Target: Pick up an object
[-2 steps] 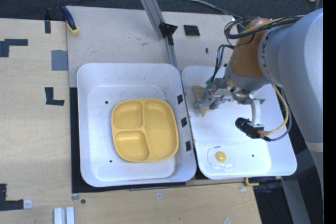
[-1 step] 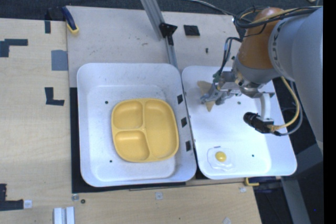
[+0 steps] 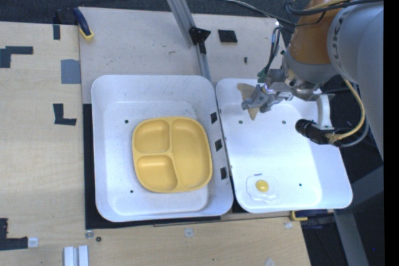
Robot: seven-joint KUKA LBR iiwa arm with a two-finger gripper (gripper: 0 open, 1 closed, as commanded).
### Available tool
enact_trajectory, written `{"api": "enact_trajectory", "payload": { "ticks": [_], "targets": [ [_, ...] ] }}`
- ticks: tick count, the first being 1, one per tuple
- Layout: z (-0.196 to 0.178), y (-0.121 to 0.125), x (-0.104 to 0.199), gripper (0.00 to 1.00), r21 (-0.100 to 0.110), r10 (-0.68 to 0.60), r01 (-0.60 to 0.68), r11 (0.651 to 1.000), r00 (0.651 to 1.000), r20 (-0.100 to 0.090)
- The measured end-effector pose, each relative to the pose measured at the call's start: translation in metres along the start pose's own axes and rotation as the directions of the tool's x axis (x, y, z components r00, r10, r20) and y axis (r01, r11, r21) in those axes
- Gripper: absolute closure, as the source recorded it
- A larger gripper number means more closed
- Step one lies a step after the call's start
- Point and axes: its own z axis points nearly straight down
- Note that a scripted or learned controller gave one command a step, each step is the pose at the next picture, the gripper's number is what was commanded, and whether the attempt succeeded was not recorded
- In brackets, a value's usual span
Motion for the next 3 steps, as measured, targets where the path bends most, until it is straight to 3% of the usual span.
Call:
{"api": "enact_trajectory", "payload": {
  "ticks": [1,3],
  "targets": [
    [-0.063,0.000,-0.002,1.00,-0.001,0.001,-0.001,1.000,1.000,0.000],
    [-0.055,-0.047,0.088,1.00,0.006,-0.003,0.003,1.000,1.000,-0.001]
  ]
}}
